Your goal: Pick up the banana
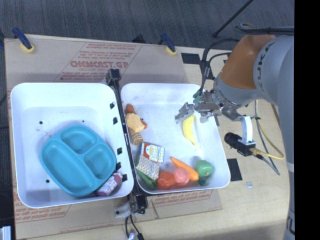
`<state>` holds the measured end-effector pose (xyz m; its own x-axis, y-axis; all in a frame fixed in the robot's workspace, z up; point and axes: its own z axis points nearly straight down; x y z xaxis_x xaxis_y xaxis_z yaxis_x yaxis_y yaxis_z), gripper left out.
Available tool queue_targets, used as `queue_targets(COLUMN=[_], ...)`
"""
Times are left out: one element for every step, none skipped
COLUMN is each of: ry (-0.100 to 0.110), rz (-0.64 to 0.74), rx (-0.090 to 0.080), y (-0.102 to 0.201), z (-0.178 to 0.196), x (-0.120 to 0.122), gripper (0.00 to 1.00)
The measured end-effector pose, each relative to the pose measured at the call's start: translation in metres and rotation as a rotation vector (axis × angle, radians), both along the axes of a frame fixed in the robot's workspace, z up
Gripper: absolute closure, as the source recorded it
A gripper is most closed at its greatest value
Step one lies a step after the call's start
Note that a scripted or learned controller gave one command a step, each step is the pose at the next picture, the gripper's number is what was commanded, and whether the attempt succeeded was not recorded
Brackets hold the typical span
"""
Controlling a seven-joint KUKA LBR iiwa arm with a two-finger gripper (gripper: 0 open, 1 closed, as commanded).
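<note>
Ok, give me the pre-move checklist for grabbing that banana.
1. Small yellow plastic banana lies loose on the floor of the right white bin: ok.
2. Two-finger gripper sits just above the banana's upper end: ok.
3. Banana between the jaws: not ok, not gripped yet.
4. Jaw opening wide enough: cannot tell.
5. Nearest neighbours, the orange toy carrot and green toy pepper, lie apart from the banana: ok.
6. Banana close to the bin's right wall: cannot tell if it hinders the approach.

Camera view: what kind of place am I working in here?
Probably a robotics lab bench, not a kitchen: two white bins clamped onto cardboard, plastic toy food such as the banana and carrot, and loose cables beside the gripper.
</note>
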<state>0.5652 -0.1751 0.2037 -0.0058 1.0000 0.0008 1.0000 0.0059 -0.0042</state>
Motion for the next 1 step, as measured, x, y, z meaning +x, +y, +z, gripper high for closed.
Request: queue_targets(ry=[-0.002], rz=[0.154], rx=[0.000], y=[-0.0292], z=[-0.1118], x=[-0.0064], gripper=[0.00])
